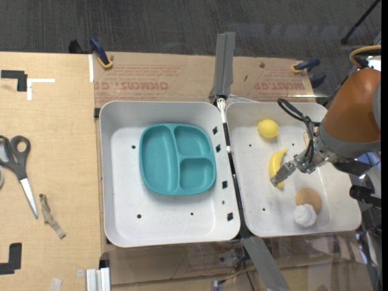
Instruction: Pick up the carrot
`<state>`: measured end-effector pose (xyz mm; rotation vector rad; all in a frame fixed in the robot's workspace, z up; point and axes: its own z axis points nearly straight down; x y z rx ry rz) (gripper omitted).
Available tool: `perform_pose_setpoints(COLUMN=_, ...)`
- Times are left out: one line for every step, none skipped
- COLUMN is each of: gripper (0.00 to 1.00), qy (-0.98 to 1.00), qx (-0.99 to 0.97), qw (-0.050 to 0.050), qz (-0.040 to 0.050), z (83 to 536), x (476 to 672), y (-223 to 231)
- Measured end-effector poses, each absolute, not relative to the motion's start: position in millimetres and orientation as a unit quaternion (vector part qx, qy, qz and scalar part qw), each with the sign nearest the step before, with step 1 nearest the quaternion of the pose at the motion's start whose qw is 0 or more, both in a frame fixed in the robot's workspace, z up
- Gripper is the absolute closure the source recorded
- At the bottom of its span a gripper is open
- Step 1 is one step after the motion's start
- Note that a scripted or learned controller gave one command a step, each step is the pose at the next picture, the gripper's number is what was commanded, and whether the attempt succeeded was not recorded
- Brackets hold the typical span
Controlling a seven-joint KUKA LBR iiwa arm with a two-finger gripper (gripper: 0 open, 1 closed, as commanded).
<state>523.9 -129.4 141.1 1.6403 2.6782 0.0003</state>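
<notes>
gripper [281, 177] low in right bin [254, 217], over the banana [276, 161], finger state unclear; can't pick out a carrot among lemon [268, 128], egg [308, 198], white lump [305, 215]

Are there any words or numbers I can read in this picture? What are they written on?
Red printing on the cardboard behind the left bin: upside down, too blurred to read for sure.
Red printing on the cardboard behind the right bin: also upside down and too blurred.
No other words or numbers.
</notes>
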Motion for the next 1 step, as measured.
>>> perform_pose_setpoints(gripper=0.0, qy=0.887, qx=0.462, qw=0.001, qz=-0.0002, z=91.7, x=578.6, y=-161.0)
